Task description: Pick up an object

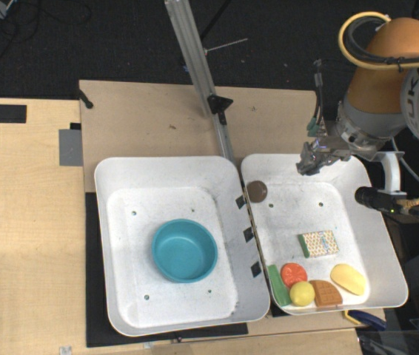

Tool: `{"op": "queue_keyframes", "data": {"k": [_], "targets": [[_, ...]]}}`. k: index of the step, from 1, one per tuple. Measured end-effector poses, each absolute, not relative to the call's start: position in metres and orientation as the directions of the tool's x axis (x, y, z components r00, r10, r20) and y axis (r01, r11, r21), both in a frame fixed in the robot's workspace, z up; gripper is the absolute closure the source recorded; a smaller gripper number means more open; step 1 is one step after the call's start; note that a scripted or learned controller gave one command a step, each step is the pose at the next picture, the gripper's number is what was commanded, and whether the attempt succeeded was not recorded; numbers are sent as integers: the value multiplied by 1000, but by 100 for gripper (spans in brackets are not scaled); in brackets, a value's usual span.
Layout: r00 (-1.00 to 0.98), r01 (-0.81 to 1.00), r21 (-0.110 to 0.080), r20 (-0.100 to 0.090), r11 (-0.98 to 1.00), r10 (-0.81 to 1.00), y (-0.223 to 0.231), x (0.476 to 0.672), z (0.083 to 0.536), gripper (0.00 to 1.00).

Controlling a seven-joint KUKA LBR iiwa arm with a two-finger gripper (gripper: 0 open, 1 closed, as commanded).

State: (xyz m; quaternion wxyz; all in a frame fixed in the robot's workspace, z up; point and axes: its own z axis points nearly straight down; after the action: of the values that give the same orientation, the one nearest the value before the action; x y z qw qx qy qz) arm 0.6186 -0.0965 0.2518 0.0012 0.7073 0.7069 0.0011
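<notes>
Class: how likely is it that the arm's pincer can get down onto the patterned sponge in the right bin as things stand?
Probably yes. The pincer hangs over the right bin's far edge, and the sponge lies alone on bare floor, apart from the toys at the near edge, with nothing over it.

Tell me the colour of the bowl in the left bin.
Teal blue. The bowl shows plainly in the camera view.

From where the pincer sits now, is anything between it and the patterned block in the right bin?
Nothing visible. The pincer hangs over the right bin's far edge, and only bare white floor lies between it and the patterned block. The brown ball sits off to the side, by the left wall.
</notes>
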Motion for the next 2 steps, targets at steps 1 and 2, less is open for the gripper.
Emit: {"op": "queue_keyframes", "data": {"k": [1,2], "targets": [[-3,1000,-1,1,3,1000,-43,610,243,100],[-3,1000,0,0,3,1000,4,618,247,100]]}}
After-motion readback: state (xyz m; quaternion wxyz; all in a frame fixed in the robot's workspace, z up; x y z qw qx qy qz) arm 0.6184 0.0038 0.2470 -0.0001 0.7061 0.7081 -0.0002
